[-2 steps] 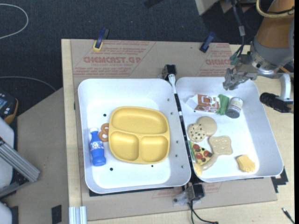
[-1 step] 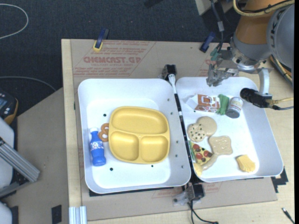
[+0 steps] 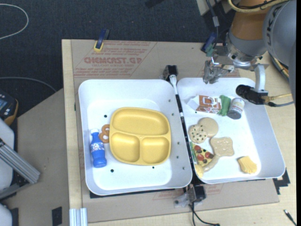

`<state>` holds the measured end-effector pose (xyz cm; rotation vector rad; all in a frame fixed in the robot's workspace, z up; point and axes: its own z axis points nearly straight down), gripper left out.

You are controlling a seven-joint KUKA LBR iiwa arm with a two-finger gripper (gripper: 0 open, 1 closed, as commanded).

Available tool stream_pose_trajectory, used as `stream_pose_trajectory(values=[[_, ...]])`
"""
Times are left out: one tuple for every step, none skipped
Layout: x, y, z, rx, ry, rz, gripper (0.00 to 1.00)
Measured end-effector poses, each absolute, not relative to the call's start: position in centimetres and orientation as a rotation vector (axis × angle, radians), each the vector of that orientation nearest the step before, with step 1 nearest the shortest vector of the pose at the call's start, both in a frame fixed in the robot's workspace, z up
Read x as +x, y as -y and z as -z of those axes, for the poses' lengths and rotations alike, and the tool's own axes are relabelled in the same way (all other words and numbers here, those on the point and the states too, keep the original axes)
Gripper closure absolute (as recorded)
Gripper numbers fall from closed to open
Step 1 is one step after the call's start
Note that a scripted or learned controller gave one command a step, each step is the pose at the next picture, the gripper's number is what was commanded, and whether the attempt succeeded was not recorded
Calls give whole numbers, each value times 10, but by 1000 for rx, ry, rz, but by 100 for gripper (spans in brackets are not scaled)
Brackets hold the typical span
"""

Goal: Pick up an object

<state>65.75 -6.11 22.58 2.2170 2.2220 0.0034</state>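
My gripper (image 3: 212, 73) hangs over the far left corner of the right bin (image 3: 273, 140), with nothing seen in it. Just below it in that bin lie a white and brown packet (image 3: 209, 104) and a green can (image 3: 233, 107) on its side. Further toward the front are a chocolate-chip cookie (image 3: 203, 130), a slice of toast (image 3: 222, 146), a pizza slice (image 3: 203, 155) and a yellow wedge (image 3: 247, 164). The left bin (image 3: 89, 93) holds a yellow divided plate (image 3: 139, 135), a blue bottle (image 3: 98, 149) and a small brown pretzel (image 3: 105, 132).
The two bins meet along a black-clipped seam (image 3: 180, 117). They rest on a cardboard sheet (image 3: 122, 58) with a blue and yellow clamp (image 3: 100, 40) at its far edge. The arm's grey and orange body (image 3: 256, 18) looms over the far right, trailing a black cable (image 3: 251, 94).
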Motion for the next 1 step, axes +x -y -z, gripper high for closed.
stream_pose_trajectory(values=[[670,71,-234,2218,-2220,-4,100]])
